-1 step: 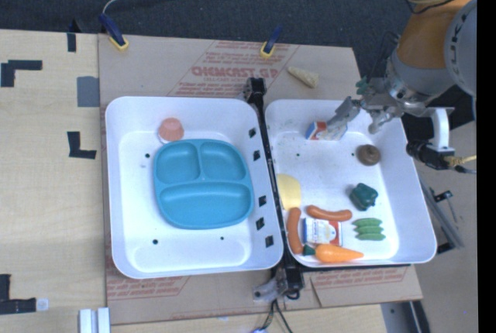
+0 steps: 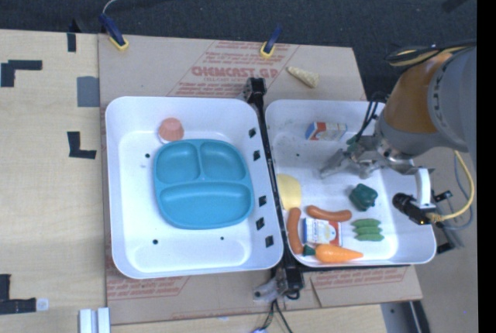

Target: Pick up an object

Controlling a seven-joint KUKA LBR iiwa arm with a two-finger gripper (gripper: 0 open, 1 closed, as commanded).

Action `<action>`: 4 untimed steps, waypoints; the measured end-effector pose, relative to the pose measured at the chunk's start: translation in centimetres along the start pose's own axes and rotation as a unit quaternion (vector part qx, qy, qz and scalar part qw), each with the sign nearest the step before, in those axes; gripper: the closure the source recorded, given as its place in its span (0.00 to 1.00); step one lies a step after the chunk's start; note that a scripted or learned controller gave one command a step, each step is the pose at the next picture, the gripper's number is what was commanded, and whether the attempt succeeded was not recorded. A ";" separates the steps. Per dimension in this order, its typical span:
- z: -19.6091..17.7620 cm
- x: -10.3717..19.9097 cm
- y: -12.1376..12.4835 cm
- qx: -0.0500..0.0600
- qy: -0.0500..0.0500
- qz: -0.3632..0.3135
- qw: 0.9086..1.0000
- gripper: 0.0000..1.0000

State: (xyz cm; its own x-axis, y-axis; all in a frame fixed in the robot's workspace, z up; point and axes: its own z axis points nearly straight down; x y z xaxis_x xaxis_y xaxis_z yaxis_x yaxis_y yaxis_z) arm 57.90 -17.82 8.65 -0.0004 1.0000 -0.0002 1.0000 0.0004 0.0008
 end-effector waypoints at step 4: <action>-11.5 3.3 -5.6 0.000 0.000 0.000 1.000 0.00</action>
State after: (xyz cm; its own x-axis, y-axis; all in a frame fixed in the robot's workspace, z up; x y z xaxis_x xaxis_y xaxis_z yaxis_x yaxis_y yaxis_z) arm 52.27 -14.50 20.11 -0.0014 1.0000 0.0003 1.0000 0.0014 -0.0001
